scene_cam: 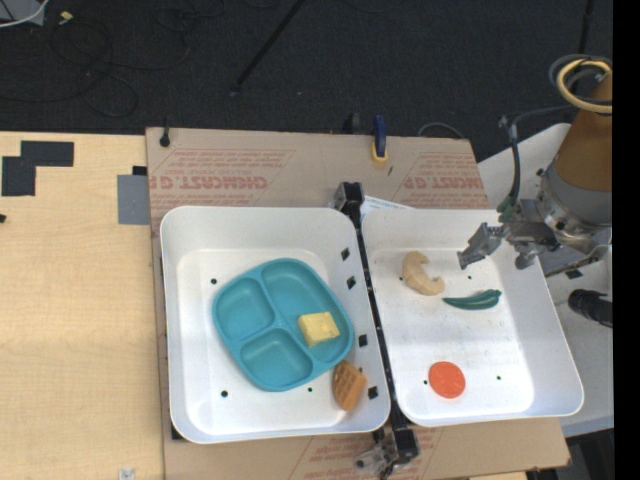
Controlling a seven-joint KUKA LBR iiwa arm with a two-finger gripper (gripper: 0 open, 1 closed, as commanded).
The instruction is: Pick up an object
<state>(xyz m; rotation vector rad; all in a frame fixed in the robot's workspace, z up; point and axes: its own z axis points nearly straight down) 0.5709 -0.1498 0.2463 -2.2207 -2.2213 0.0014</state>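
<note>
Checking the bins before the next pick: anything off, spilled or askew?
Mostly tidy. One oddity: the brown pastry lies off the teal tray, wedged at the left bin's lower right wall, while the yellow block sits in a tray compartment.

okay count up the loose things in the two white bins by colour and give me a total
Teal: 1, the divided plate
Yellow: 1, the block
Brown: 1, the pastry
Beige: 1, the curved piece
Green: 1, the pepper
Orange: 1, the disc
Total: 6
</note>
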